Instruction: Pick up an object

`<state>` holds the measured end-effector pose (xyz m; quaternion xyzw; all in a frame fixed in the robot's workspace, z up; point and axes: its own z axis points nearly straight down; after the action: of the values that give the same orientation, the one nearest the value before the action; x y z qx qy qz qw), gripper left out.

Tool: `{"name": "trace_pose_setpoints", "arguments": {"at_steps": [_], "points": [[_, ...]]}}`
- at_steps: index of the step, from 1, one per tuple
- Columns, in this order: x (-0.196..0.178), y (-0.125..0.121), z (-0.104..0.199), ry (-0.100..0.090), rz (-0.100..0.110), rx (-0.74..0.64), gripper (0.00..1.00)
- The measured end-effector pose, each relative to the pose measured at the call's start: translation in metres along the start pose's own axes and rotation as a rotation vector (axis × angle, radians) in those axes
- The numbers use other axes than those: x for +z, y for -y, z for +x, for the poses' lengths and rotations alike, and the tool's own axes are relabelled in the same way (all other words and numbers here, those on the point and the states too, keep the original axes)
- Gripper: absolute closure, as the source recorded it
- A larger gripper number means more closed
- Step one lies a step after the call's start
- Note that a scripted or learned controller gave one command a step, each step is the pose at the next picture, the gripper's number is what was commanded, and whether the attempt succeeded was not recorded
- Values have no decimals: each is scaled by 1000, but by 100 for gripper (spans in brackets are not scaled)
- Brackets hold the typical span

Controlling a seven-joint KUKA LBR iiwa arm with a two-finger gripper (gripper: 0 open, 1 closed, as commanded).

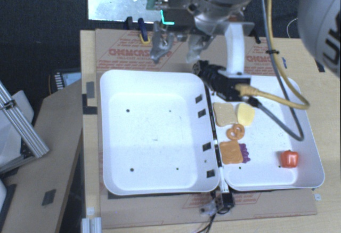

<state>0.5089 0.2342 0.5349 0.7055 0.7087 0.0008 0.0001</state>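
White plastic makes up both bins, and nearest the bottom edge of the frame the table point(160, 210) shows as a tan strip with a small dark connector below the seam where the bins meet. The left bin point(114, 136) holds nothing to pick, so every candidate sits in the right bin point(314, 176): a red block point(289, 159) toward the lower right, an orange slab point(230, 152) touching a purple piece point(244, 152) just right of the seam, then an orange ring point(235, 131) above them, a tan toast-like slice point(225, 113) and a pale yellow disc point(245, 115) side by side. All lie flat on the bin floor, none lifted. Farther up the frame, the gripper point(176, 49) hangs past the top rim of the left bin, over the printed cardboard, well apart from the objects; whether it is spread or closed I cannot tell. Judged from this, the pick is not yet made: reach, descent, closing and lift all remain.
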Motion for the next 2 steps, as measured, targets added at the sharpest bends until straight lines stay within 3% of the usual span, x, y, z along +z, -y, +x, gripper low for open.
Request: {"name": "trace_pose_setpoints", "arguments": {"at_steps": [1,2], "points": [[-11,0,0,-1,-2,-2,100],[-2,-113,-1,-2,-9,5,100]]}}
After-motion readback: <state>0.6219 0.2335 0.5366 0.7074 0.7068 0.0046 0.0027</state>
